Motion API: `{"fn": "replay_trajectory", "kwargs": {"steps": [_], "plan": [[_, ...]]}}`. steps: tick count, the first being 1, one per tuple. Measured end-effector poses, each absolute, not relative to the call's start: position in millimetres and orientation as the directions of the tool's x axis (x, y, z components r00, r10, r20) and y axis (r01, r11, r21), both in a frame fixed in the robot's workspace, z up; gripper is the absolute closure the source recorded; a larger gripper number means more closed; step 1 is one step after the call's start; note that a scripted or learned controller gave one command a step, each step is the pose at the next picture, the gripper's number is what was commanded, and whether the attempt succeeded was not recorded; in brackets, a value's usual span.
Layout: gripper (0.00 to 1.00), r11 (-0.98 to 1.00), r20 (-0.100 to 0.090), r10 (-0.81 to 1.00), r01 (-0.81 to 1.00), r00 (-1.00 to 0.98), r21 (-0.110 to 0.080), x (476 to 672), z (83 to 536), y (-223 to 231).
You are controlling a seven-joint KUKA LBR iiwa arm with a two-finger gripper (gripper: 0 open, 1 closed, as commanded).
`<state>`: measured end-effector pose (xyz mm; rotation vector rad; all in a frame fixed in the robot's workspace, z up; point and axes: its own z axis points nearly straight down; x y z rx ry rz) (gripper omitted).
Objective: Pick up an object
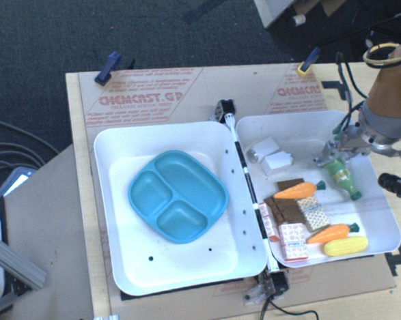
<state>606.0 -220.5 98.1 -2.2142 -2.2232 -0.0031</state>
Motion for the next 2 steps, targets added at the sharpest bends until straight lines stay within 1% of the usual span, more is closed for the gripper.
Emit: {"fn": "replay_trajectory", "kwargs": {"steps": [1,2], "plan": [[1.00,0.001,0.000,1.000,1.000,-0.001,0.003,641.1,85,-157],[1.00,0.002,0.001,1.000,1.000,-0.002,0.001,606.8,185,-88]]}}
